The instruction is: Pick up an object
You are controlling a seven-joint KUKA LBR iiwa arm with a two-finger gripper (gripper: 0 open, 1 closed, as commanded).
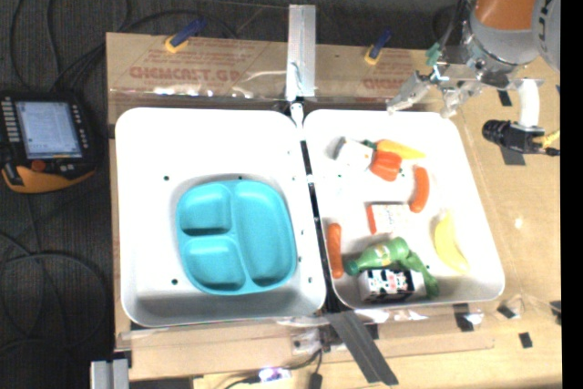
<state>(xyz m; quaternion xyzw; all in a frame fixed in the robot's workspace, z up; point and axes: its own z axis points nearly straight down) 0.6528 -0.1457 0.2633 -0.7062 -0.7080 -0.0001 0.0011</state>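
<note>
While gripper (428, 85) hangs spread wide, green bottle (390, 256) lies tilted, black-labelled.

You can make out red lettering on the cardboard sheet (209, 73) behind the bins; it reads roughly "CHEMCAST", though it is too blurred to confirm.

Two white bins sit on the bench: the left bin (146, 150) and the right bin (474, 187). The left one holds one turquoise divided tray (237, 237). In the right one there are two orange sausages (419, 189) (334, 249), one orange pepper (386, 163), one yellow banana (448, 243), one green bottle (393, 256), one small white card (390, 218) and one dark printed packet (390, 284). One handheld pendant (44, 137) lies at the left of the frame.
</note>
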